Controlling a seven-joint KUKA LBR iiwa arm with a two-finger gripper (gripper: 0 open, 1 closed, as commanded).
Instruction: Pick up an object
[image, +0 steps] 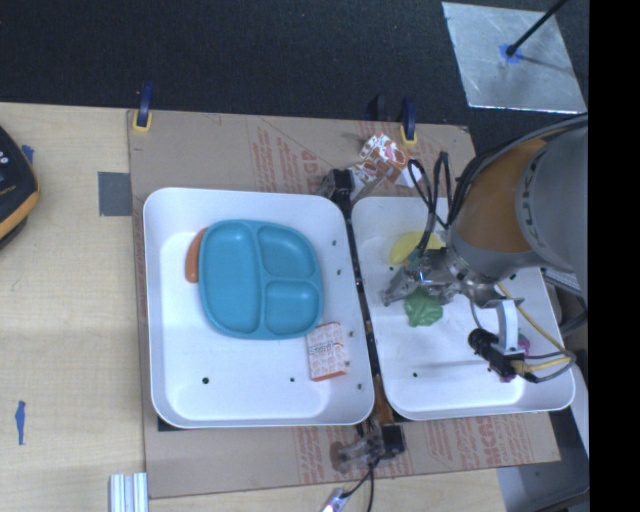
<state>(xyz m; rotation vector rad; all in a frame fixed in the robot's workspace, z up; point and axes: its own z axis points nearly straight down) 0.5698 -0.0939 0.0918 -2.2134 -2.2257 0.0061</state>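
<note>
Camera view puts our gripper (412, 285) low in the right bin (440, 395), its tip touching a green lump (423, 311) beside a yellow piece (409, 245); whether it grasps anything, we cannot tell. Across in the left bin (250, 400) lie a blue divided plate (262, 279) and a small packet (326, 351).

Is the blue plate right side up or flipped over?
Right side up. The blue plate lies flat in the left bin, its three compartments facing up.
</note>
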